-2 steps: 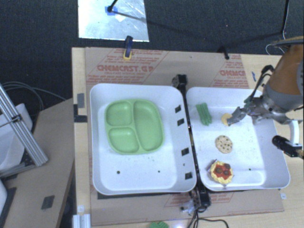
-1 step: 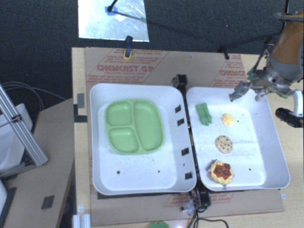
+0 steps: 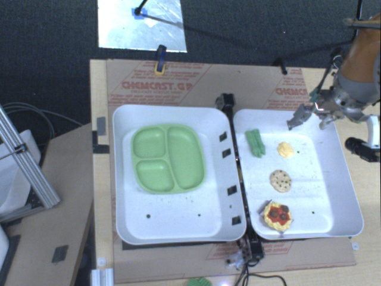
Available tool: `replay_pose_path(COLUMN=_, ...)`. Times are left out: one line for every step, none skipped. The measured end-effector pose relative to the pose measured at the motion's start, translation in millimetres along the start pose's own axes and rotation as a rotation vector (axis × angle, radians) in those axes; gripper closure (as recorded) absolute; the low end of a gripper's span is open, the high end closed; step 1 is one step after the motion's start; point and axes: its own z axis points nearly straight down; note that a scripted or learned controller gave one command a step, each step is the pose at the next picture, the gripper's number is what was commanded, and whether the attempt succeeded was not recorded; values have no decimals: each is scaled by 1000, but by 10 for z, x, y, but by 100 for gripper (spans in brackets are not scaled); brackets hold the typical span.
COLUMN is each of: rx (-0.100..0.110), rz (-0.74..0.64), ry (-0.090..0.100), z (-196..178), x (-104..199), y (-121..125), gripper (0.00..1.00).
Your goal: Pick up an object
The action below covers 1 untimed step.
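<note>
The right white bin (image 3: 333,177) holds a green bean-like piece (image 3: 256,142), a small yellow lump (image 3: 286,149), a chocolate-chip cookie (image 3: 280,180) and a pizza slice with red topping (image 3: 278,215). My gripper (image 3: 312,117) hangs over the bin's far right corner, up and to the right of the yellow lump, with its two fingers spread apart. It is open and nothing sits between the fingers.
The left white bin (image 3: 125,219) carries a green three-compartment plate (image 3: 168,158). A black divider with clips (image 3: 232,165) runs between the bins. A silver sheet (image 3: 141,16) lies on the dark floor beyond the bench. Metal framing (image 3: 24,165) stands at the left.
</note>
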Motion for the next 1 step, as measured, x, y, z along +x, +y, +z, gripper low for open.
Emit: replay_pose_path(rx=0, rz=0, ry=0, z=0, x=0, y=0, gripper=0)
